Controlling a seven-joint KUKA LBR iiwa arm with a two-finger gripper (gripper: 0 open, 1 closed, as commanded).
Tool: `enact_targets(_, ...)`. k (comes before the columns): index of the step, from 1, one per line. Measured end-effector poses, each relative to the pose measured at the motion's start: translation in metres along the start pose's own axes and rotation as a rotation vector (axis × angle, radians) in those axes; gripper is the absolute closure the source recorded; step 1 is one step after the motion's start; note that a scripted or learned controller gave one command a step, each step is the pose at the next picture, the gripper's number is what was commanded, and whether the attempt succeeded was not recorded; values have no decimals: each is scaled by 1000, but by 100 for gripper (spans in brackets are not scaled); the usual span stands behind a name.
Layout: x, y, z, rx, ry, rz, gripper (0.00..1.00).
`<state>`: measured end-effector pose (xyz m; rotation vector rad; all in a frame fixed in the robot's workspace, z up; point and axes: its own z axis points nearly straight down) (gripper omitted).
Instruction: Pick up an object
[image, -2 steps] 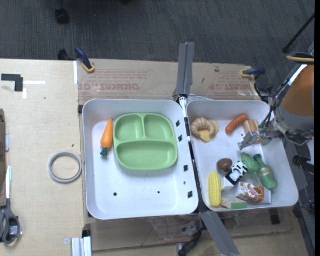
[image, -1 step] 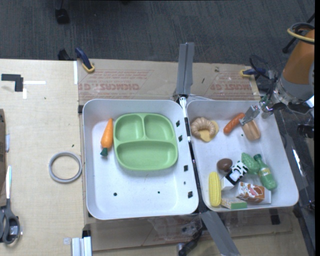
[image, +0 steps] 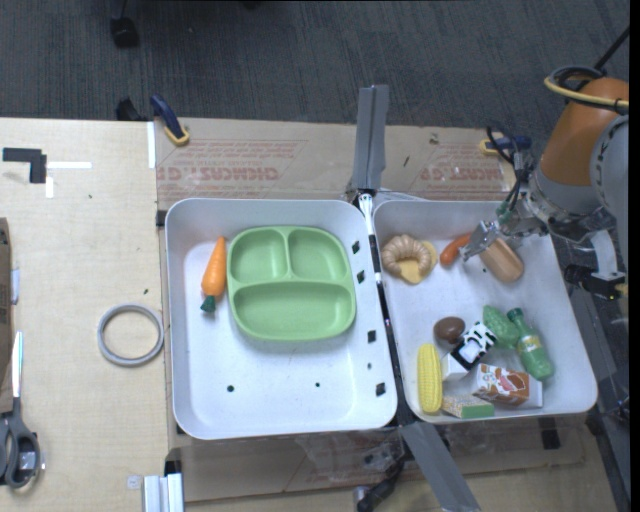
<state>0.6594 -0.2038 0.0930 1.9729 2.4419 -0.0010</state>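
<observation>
Dark carpet surrounds the table (image: 80, 260). At the right bin's (image: 570, 400) 1 o'clock corner, the end effector (image: 488, 240) hovers touching a tan sausage-like toy (image: 503, 261), probably lining up a grab; whether it's spread or pinching, can't tell.

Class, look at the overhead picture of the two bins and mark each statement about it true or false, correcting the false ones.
1. The green divided plate lies in the left bin. True.
2. The carrot lies inside one of the plate's compartments. False: it lies on the bin floor, beside the plate's left edge.
3. The corn cob lies in the right bin. True.
4. The gripper hangs over the left bin. False: it is over the far part of the right bin, near the tan roll.
5. The croissant lies outside both bins. False: it lies in the right bin, near the divider.
</observation>
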Motion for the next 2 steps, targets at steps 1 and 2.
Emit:
enact_targets(1,0,1,-11,-2,-4,-4,100)
enact_targets(2,32,7,-99,-1,0,-34,100)
